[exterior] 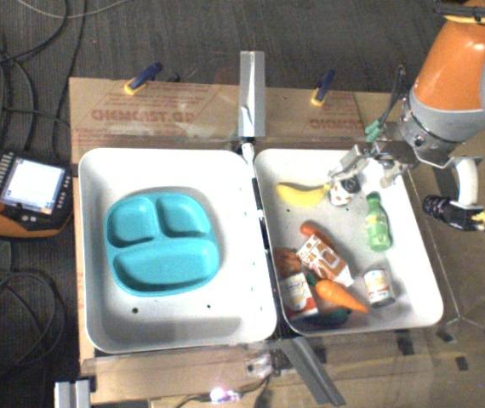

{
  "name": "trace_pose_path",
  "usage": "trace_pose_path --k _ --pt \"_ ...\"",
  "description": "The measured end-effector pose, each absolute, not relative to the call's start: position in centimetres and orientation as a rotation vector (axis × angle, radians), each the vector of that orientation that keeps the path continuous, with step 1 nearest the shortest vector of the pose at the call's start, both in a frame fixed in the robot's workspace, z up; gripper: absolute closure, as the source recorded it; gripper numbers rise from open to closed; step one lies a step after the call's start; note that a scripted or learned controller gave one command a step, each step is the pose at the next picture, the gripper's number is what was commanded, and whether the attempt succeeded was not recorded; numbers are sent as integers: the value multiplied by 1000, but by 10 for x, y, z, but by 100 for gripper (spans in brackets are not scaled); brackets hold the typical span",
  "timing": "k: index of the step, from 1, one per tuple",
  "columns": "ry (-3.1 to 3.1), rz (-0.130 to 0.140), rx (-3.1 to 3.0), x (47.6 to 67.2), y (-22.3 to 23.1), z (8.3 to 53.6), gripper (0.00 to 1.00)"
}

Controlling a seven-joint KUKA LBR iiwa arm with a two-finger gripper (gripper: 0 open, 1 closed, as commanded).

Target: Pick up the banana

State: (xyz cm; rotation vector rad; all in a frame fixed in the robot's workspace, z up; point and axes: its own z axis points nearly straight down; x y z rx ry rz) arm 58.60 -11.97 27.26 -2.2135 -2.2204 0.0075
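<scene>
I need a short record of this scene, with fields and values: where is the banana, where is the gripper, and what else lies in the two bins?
banana: yellow banana, lying near the back of the right bin
gripper: gripper just to the right of the banana's end, at the bin's back edge; contact cannot be told
left bin: left bin holds a blue divided tray
right bin, other items: green bottle, small can, carrot, carton
task state: banana not lifted

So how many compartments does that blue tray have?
3. The blue tray lies in the left bin: two smaller compartments sit side by side along its far edge, and one long compartment runs across its near edge. None looks hidden.
</scene>
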Motion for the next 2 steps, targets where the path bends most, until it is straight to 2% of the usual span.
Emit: trace_pose_path --k 1,2 --pt "-2198 11 -2238 667 -102 139 0" --pt "-2214 -3 -2239 652 -100 88 0"
